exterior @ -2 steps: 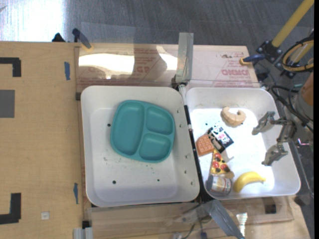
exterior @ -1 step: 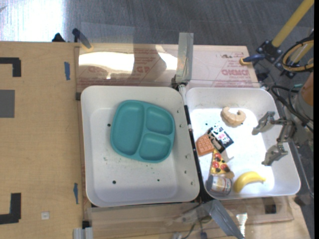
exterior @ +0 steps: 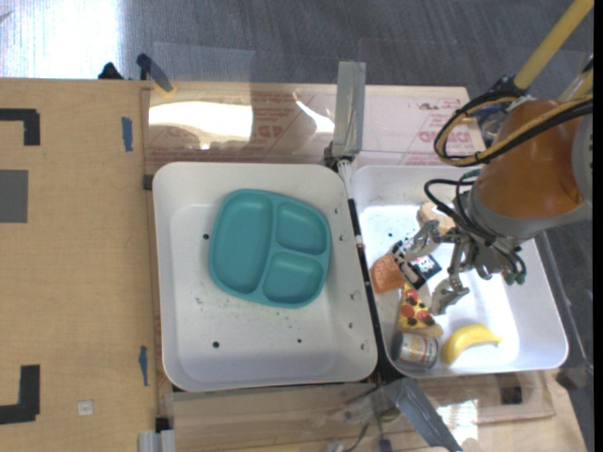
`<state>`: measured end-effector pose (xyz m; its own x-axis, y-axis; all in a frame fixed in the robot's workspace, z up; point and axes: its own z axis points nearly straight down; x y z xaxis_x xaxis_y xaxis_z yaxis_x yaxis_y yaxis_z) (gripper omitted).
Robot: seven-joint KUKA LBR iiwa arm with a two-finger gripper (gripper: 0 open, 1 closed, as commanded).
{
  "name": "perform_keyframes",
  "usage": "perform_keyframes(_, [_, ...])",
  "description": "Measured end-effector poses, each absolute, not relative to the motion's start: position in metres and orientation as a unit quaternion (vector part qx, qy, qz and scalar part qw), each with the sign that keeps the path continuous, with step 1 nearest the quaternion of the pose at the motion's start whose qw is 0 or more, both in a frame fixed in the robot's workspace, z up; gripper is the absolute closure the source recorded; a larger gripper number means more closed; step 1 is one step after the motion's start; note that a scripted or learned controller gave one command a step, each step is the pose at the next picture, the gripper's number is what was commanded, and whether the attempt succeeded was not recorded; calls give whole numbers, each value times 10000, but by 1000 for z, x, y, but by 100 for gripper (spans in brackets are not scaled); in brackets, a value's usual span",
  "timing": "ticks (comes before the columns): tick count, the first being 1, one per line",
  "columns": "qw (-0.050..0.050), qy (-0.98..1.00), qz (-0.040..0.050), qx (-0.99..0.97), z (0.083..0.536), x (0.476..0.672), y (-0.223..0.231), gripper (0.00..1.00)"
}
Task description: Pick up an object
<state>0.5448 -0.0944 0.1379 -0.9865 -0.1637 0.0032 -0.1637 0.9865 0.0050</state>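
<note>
Over the right bin point(exterior: 542, 332) we see the gripper point(exterior: 435, 269) lowered among the clutter — fingers spread, pinching nothing. Just below it lie a yellow banana point(exterior: 468, 342), a small can point(exterior: 415, 349) and an orange piece point(exterior: 386, 274); a teal divided plate point(exterior: 268, 247) sits in the left bin point(exterior: 179, 281).

Grey carpeted floor point(exterior: 283, 8) is seen beyond the bench; a brown cardboard sheet point(exterior: 71, 252), marked with blue tape point(exterior: 126, 134), lies at left.
</note>
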Motion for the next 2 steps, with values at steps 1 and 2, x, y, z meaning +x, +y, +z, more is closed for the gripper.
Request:
perform_keyframes(1, [-84,-9989,8,460,128,581,-97,0])
perform_keyframes(2, [-374,-9981,57,484,110,538,-112,0])
